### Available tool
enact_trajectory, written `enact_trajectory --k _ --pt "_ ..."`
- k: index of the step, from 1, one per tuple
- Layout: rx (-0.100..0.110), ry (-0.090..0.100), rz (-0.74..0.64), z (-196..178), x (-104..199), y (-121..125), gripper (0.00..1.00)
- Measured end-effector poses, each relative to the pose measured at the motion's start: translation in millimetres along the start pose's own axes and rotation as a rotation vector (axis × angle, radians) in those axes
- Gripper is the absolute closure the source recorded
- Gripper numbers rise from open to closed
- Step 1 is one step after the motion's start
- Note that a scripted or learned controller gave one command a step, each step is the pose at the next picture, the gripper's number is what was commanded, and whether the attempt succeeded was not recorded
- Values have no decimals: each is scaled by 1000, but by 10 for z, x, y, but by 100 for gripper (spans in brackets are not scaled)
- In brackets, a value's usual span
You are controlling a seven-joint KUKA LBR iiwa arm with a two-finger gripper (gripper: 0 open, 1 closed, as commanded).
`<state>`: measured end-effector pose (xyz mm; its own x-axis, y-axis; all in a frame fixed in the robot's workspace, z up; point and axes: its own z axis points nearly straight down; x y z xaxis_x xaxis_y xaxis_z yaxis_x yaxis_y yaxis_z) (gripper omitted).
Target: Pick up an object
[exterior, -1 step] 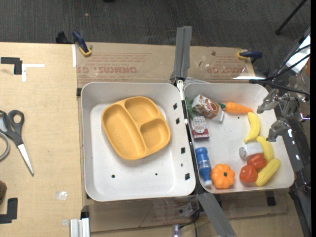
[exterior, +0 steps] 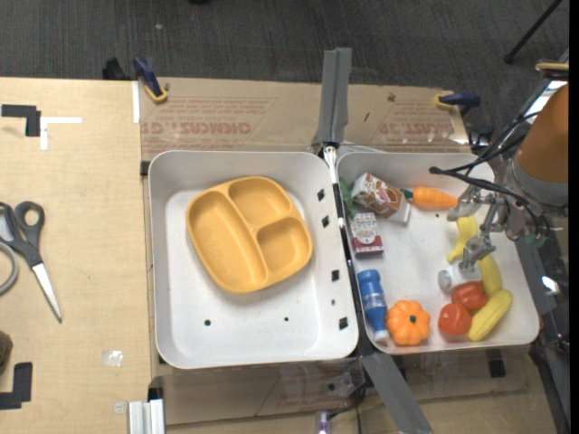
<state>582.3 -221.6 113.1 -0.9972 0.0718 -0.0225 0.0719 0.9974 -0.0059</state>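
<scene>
On my remote feed, scissors (exterior: 32,247) lay on the counter (exterior: 72,179) at left; the left bin (exterior: 163,333) carried a yellow divided plate (exterior: 250,233). The right bin (exterior: 407,346) held a blue bottle (exterior: 372,303), toy pumpkin (exterior: 408,323), carrot (exterior: 433,199), tomato (exterior: 456,319) and corn cob (exterior: 488,314). The end effector (exterior: 474,250) hung over that bin's right side, near a banana (exterior: 489,274); I could not tell how far open it was, and nothing showed in its grip. I judged the approach in hand; next came a descent onto one item.
</scene>
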Motion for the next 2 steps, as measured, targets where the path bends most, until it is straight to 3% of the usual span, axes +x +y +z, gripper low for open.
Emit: enact_trajectory --k 1,2 --pt "-4 13 54 173 -113 101 0" --pt "0 20 427 204 -527 1076 0"
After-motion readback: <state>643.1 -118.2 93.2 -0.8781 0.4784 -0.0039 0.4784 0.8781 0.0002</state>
